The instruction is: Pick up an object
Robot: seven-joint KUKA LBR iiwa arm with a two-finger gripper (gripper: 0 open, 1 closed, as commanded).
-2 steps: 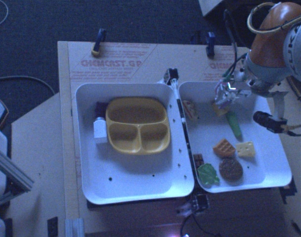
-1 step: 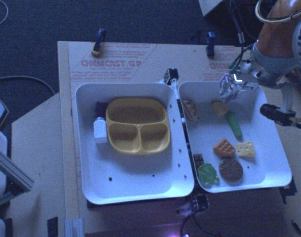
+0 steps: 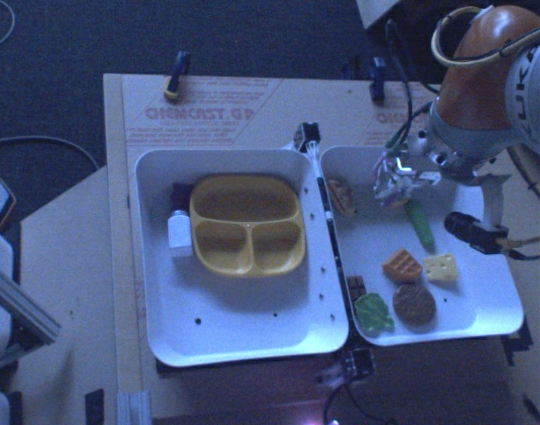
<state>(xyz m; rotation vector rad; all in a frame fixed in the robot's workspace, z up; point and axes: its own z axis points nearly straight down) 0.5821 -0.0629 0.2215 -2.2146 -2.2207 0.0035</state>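
Note:
My gripper (image 3: 393,187) hangs over the upper part of the right bin (image 3: 482,321), between a tan bread-like piece (image 3: 341,195) to its left and a long green vegetable (image 3: 420,224) just below and right of it. Lower in the same bin lie an orange waffle piece (image 3: 402,265), a yellow cheese wedge (image 3: 441,268), a round brown patty (image 3: 414,304), a green leaf (image 3: 372,312) and a small dark block (image 3: 356,284). The dim light and the slanted angle hide what lies directly under the gripper.
The left bin (image 3: 217,335) holds a yellow divided plate (image 3: 248,224), with a small white bottle (image 3: 180,233) and a dark item (image 3: 181,193) at the plate's left. A black fitting (image 3: 469,228) juts from the arm over the right bin's right side.

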